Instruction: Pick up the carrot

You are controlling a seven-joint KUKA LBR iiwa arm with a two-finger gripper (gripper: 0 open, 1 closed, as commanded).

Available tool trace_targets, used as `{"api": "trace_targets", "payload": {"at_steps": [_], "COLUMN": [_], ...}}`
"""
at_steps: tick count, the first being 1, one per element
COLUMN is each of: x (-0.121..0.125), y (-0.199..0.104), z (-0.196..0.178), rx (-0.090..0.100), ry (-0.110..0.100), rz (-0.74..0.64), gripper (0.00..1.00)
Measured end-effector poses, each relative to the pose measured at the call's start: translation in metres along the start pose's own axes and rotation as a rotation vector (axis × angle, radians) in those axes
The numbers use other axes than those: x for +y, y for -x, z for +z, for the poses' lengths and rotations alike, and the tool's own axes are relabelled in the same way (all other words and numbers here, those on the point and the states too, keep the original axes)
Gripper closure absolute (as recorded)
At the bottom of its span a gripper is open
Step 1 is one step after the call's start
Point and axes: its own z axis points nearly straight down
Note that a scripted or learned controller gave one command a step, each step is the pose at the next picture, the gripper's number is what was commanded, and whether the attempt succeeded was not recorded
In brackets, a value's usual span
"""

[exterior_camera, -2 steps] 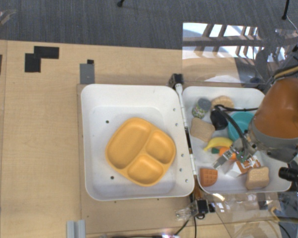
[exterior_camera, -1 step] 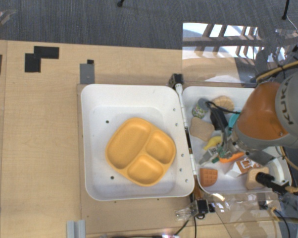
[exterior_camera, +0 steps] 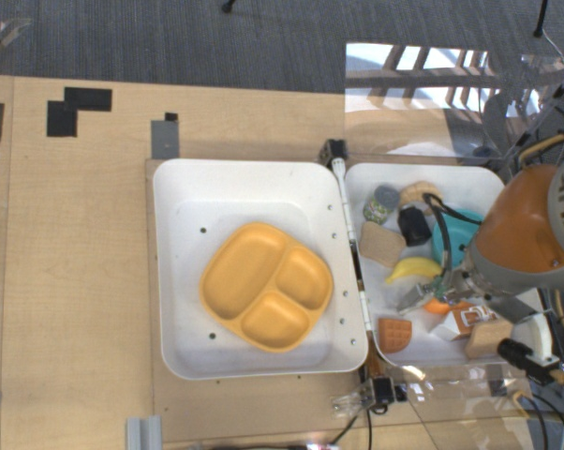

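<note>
The carrot shows as a small orange piece in the right bin, just below the banana. My gripper is low in that bin, directly over the carrot and covering most of it. The arm's orange band rises behind it on the right. Whether the carrot is gripped cannot be made out.
The right bin also holds a tan block, a grey-green round item, a black item, a teal piece, an orange waffle-like piece and a wooden block. A yellow divided plate lies in the left bin.
</note>
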Motion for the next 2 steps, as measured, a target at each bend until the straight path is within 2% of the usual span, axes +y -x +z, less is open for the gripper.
{"api": "trace_targets", "payload": {"at_steps": [1,2], "x": [0.005,0.003], "y": [0.0,-0.014], "z": [-0.012,-0.002], "rx": [-0.005,-0.011], "ry": [0.01,0.003], "rz": [-0.004,0.239], "gripper": [1.0,1.0]}}
